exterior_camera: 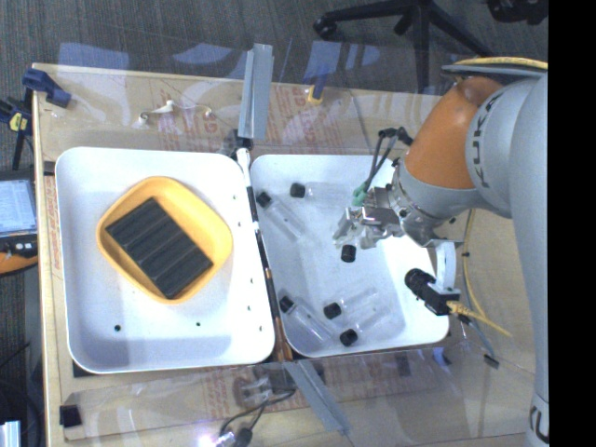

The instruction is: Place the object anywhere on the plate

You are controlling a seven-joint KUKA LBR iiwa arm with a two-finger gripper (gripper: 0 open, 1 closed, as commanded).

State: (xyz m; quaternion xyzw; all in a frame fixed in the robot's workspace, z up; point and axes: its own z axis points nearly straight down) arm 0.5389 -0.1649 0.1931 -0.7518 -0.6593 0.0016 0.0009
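Note:
A yellow plate (212, 220) lies in the left bin (84, 324) with a dark ridged square pad (158, 245) on it. Several clear vials with black caps lie scattered in the right bin (307, 170). One black cap (347, 252) sits just below my gripper (359, 229). The gripper hangs low over the middle of the right bin, reaching in from the right. Whether it grips that vial I cannot tell.
Other capped vials lie at the right bin's top left (264, 198), top (297, 191) and bottom (331, 311). A black cable clip (424, 290) hangs off the arm near the bin's right wall. The bin walls meet in a ridge (256, 250) between the bins.

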